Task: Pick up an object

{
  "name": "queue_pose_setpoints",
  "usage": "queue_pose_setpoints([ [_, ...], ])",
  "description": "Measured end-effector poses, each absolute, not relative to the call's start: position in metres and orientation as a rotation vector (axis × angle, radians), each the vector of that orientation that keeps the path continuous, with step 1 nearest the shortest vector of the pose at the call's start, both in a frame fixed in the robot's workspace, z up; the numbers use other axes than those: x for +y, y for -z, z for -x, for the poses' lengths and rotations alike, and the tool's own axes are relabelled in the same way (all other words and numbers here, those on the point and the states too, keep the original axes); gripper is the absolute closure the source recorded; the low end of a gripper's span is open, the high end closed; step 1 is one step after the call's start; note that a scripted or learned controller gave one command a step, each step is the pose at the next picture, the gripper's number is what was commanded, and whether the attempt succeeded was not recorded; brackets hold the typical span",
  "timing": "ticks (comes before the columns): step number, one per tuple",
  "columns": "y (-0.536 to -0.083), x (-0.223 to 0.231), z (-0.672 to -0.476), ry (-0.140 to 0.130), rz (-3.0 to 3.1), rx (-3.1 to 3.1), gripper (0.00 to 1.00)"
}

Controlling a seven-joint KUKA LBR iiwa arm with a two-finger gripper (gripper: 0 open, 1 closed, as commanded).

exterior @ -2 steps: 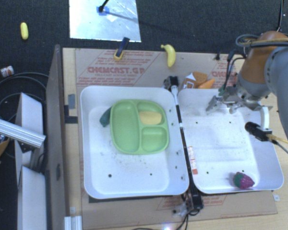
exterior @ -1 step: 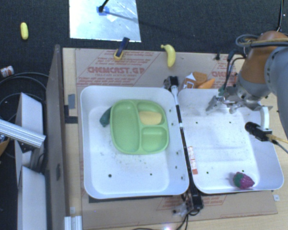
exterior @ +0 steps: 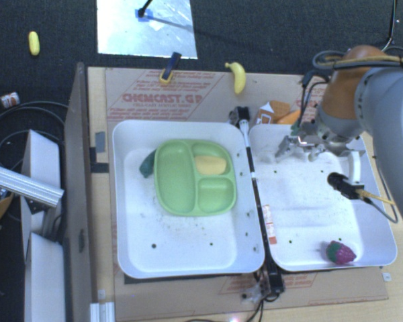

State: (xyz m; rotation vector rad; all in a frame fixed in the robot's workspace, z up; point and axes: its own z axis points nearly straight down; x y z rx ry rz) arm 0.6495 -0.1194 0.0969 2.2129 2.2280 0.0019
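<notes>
The arm is hovering its tool [exterior: 301,147] over the far end of the right bin [exterior: 309,253]; I cannot tell whether it is released or clenched, and nothing is showing in its grip. The nearest pickable object, a strawberry [exterior: 340,252], is lying at that bin's near right corner, well apart from the tool. To do this well, the arm should be travelling toward that corner, centring over the fruit and descending clear of the wall. The cardboard [exterior: 161,89] on the tabletop is reading "CHEMCAST GP" in red.
</notes>
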Motion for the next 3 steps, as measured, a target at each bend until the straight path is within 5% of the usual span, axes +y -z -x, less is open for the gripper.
queue_pose_setpoints([
  [1,-0.097,-0.121,-0.649,-0.001,-2.214,2.225,0.00],
  [2,-0.109,-0.122,-0.650,-0.004,-2.208,2.226,1.00],
  [3,-0.108,-0.122,-0.650,-0.002,-2.207,2.228,0.00],
])
